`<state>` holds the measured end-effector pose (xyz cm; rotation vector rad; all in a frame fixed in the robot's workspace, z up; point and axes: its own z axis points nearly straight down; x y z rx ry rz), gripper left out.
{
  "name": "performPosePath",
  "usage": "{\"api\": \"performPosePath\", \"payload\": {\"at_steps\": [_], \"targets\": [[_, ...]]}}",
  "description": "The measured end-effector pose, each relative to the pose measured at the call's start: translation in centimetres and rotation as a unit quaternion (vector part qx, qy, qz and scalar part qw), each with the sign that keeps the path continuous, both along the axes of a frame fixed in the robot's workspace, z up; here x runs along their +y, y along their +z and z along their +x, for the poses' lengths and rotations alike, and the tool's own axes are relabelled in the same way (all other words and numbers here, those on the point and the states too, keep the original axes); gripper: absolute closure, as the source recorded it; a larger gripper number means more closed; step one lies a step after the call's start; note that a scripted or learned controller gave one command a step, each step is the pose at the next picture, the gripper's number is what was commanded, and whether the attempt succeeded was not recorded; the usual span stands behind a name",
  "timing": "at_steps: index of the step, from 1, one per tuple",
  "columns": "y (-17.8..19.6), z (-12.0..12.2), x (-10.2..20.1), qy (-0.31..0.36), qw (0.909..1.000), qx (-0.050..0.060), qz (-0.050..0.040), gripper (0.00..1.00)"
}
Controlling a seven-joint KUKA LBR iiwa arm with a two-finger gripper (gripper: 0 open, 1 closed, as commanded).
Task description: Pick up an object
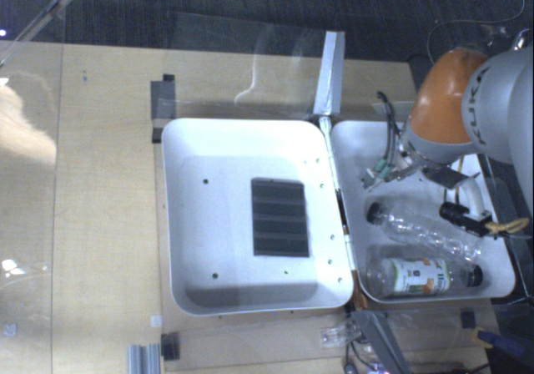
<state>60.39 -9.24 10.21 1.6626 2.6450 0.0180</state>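
1. The gripper (385,170) hangs over the right bin (355,143); I cannot tell its state.
2. Clear bottle (421,230) and labelled bottle (421,275) lie there; round, slick plastic may roll or slip free.

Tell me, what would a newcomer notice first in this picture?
Probably the grey arm with its orange band, leaning in over the right bin. Next, the dark ribbed pad in the middle of the left bin, and the clear bottles lying in the right bin.
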Motion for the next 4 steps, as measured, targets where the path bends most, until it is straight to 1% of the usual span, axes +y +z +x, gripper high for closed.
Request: {"api": "performPosePath", "payload": {"at_steps": [1,2,3,4], "targets": [[0.0,0.0,0.0,0.0,1.0,0.0,0.0,0.0],[-1.0,-6.8,-1.0,-0.008,0.9999,0.008,-0.0001,0.0],[-1.3,-2.5,0.2,-0.155,0.9878,0.004,0.0023,0.0],[-0.1,-2.3,0.3,-0.151,0.9885,0.0,0.0022,1.0]]}}
